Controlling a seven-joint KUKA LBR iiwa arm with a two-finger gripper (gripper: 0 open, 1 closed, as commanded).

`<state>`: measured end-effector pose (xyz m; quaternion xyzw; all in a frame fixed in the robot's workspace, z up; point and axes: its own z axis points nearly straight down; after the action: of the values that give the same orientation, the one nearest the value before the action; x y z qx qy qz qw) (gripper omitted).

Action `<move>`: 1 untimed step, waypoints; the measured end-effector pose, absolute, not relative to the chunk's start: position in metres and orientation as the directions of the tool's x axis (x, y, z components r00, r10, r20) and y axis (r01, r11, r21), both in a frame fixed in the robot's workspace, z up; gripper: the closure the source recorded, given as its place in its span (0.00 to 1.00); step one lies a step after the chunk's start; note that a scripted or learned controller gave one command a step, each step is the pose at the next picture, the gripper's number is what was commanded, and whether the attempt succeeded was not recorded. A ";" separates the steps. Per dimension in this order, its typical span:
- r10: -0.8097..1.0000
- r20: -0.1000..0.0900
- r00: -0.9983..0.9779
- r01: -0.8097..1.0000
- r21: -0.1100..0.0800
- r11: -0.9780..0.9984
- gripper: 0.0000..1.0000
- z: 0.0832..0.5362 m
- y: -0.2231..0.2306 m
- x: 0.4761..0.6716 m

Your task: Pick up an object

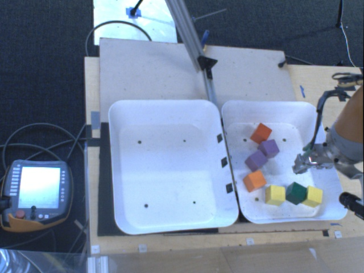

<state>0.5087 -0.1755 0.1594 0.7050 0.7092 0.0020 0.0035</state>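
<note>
Gripper of grey arm sits low over right white shallow bin, near its right wall; finger state cannot be told, nothing visibly grasped. Landmark: dark green wooden cube, just below gripper, flanked by yellow cube on left and second yellow cube on right, both touching or nearly so. Orange cube up-left of green cube. Two purple cubes further up-left. Second orange cube farthest up. Left white bin beside right bin.
</note>
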 end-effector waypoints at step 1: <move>1.000 -0.003 -0.005 1.000 0.008 0.005 1.00 0.207 -0.176 0.511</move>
<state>0.5110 -0.1760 0.2069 0.7052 0.7090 0.0018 0.0036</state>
